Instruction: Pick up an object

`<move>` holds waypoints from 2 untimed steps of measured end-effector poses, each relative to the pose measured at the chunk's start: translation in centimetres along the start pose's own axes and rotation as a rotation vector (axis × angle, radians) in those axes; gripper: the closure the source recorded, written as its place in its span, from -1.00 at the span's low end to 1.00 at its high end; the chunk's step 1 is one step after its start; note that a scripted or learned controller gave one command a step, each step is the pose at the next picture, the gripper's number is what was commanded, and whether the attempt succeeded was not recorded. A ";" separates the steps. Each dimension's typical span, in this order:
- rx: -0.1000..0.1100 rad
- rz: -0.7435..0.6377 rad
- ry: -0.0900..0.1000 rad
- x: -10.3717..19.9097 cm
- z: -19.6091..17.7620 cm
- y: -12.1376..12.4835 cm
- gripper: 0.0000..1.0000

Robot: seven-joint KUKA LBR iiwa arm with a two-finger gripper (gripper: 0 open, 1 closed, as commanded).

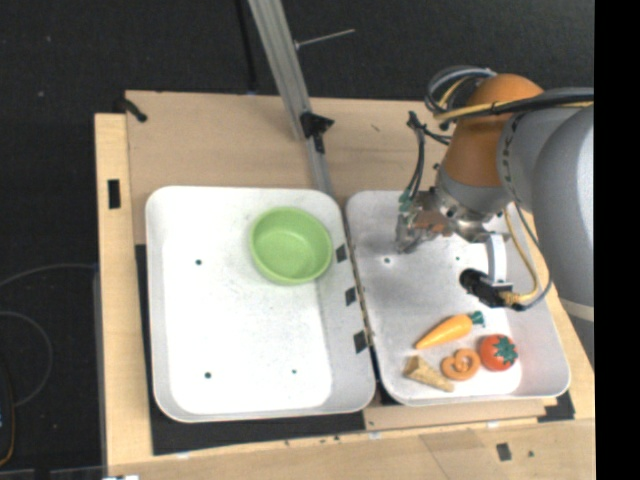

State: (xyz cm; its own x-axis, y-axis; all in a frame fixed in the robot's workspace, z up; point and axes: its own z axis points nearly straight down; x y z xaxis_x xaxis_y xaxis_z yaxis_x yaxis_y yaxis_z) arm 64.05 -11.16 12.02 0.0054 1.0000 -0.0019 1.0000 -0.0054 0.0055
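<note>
Fingers (408,236) over the right bin (400,288) — their spread I cannot tell.

Bench and surroundings, viewed from above at a slant.

A tan wooden bench top (200,138) is occupying the middle of the view, its surface lying bare toward the far side and carrying a few small black marks and clips along its edges. A dark mat (250,430) is showing beneath the near edge of the work area. A grey metal pole (285,73) is rising at a tilt from the far middle of the bench, with a black clamp (316,125) gripping it low down. The floor (60,48) around the bench is lying dark, almost black, with thin cables (30,318) trailing faintly across it at the left. Lighting is falling evenly, casting only soft shadows.
</note>
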 end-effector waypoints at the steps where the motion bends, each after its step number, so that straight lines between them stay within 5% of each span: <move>1: -0.003 -0.008 0.001 0.1 -6.3 0.8 1.00; 2: 0.000 -0.009 0.002 0.0 -9.8 0.9 1.00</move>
State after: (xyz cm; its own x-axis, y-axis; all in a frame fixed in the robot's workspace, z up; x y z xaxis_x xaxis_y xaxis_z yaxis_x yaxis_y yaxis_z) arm 64.94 -11.12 21.81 -0.0035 1.0000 -0.0001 1.0000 0.0035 0.0057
